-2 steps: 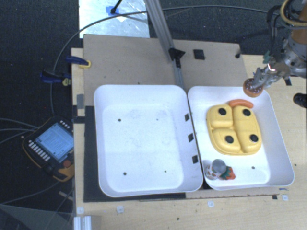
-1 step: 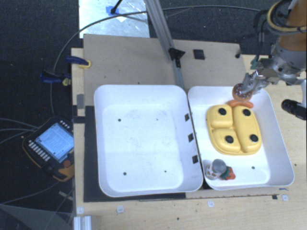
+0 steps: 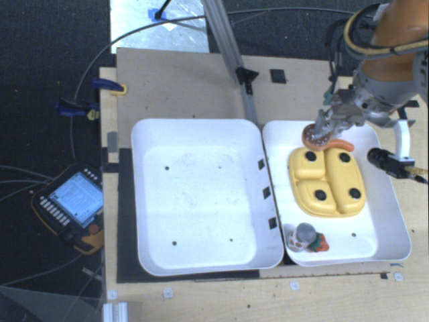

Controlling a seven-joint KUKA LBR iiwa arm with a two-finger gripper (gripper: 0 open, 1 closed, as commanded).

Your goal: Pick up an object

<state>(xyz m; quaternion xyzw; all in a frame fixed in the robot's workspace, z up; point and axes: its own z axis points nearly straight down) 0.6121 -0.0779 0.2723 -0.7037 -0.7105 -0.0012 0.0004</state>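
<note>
Robot hand low in the right bin, over a small brown ring beside a yellow tray; whether it grips, I cannot tell. Best to lift slowly, straight up

I see a tan bench top over dark carpet — a handheld pendant lies left, a shiny metal sheet far back, clamps on the left edge.
</note>
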